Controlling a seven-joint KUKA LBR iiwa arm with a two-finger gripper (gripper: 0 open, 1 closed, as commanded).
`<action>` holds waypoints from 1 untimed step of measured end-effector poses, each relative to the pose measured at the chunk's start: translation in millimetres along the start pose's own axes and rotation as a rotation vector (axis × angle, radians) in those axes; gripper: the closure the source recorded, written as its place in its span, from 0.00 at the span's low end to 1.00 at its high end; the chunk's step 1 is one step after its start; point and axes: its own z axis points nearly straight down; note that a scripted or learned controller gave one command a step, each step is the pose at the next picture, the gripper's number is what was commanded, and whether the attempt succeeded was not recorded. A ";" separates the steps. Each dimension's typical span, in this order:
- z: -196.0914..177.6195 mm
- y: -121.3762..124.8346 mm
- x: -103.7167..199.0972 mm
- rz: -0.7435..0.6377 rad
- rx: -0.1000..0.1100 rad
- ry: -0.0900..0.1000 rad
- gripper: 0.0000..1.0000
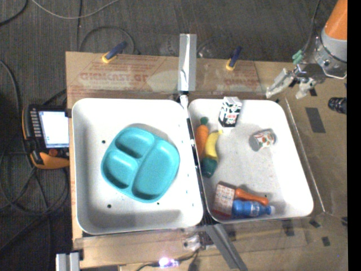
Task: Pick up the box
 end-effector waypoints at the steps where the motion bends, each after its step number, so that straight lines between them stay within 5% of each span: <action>1: 103.2 5.6 4.2 -0.050 0.003 -0.003 0.00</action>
